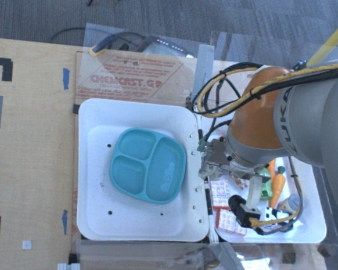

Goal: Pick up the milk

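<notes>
1. Milk: we take the red-and-white printed carton (pixel 222 203) for it. It lies flat at the lower left of the right bin (pixel 317 226), just beside the wall next to the left bin (pixel 91 154). The print is too small to read, so this is our judgement.
2. The gripper (pixel 229 165) sits under the wrist at right centre of the frame, over the carton's upper end. The arm (pixel 310 119) hides its tips, so we cannot tell whether it is open or closed. We see nothing held.
3. Handling, as judged: a small carton, probably light and fairly stiff. Its smooth printed faces may slip, and hard squeezing could dent it.
4. Hold point: we favour gripping across the narrow width, near mid-length, on two opposite flat sides.
5. Neighbours in the right bin: an orange carrot (pixel 277 186), a green piece (pixel 266 190) just beside it, and a grey-blue item (pixel 293 202) further right. All lie right of the carton, and the arm hides much of this bin.
6. In the way: the bin wall leaves little room on the carton's left side, and the toys crowd its right.
7. The teal divided plate (pixel 149 166) lies in the left bin, well apart from the carton. We judge it no obstacle.
</notes>
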